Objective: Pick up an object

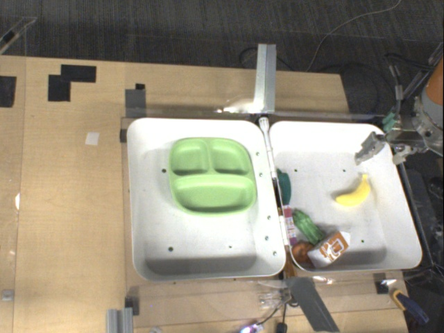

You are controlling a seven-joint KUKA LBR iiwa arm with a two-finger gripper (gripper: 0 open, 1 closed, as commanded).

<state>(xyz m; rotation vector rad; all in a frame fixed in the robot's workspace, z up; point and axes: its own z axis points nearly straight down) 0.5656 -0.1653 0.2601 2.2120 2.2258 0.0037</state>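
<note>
Wooden bench (62,207), two white bins. Green tray (211,174) in left bin (149,207). Banana (353,193) in right bin (388,241), below gripper (371,148). Can't tell if jaws are spread.

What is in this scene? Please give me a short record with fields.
left bin: shallow white bin holding a green three-compartment plastic tray
right bin: shallow white bin holding a yellow banana
right bin, near-left corner: cluster of small items, including a green object and an orange-and-white packet
gripper: metal two-finger gripper above right bin's far-right corner
</note>
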